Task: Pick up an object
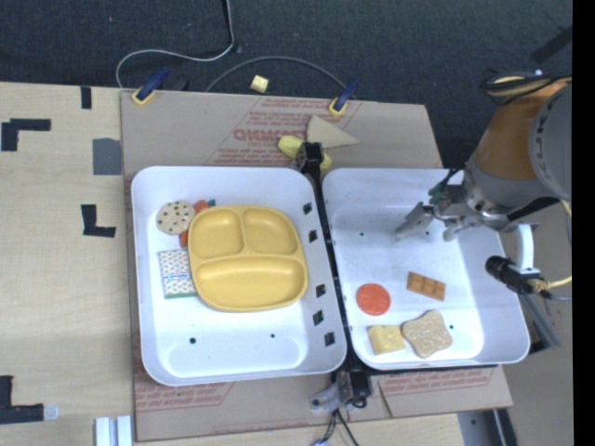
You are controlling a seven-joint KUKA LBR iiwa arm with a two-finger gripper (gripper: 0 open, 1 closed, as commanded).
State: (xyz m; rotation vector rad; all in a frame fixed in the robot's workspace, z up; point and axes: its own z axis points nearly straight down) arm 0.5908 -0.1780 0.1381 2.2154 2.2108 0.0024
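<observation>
Bins are sitting side by side on a cardboard-covered bench, seen from above at a slant. The left bin [149, 342] is holding a yellow divided tray [247, 257], with a round cookie [174, 216] and a small patterned packet [175, 272] lying just beside the tray's left edge. The right bin [493, 342] is holding a red disc [374, 297], a brown cracker [426, 286], a yellow cheese block [385, 339] and a slice of toast [428, 334], all grouped in its near half. The grey arm [521, 156] is reaching in from the right. Its gripper [433, 219] is hanging over the far part of the right bin, fingers spread apart and gripping nothing, well apart from the food pieces.
</observation>
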